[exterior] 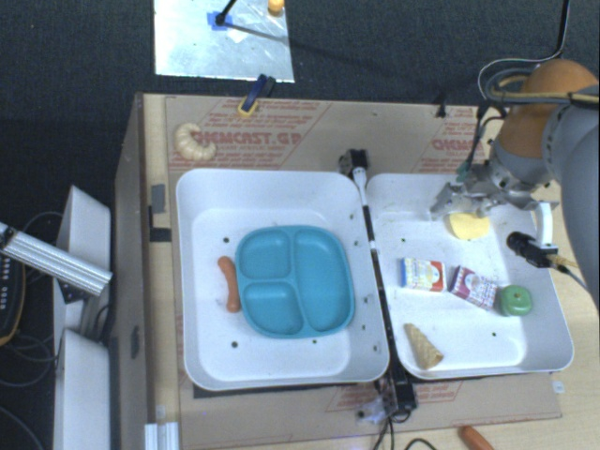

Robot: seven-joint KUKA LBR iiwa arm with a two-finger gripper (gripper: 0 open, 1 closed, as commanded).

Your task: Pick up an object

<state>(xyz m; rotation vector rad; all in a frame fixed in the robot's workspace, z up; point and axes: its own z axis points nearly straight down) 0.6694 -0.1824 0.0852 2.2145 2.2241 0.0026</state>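
Fingers (466, 198) over yellow piece (468, 225), cartons (422, 274) nearby

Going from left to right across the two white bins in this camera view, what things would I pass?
Sausage → blue divided tray → ice cream cone → small carton → dark red packet → green round thing. The yellow piece under the gripper overlaps these, so I leave it out.
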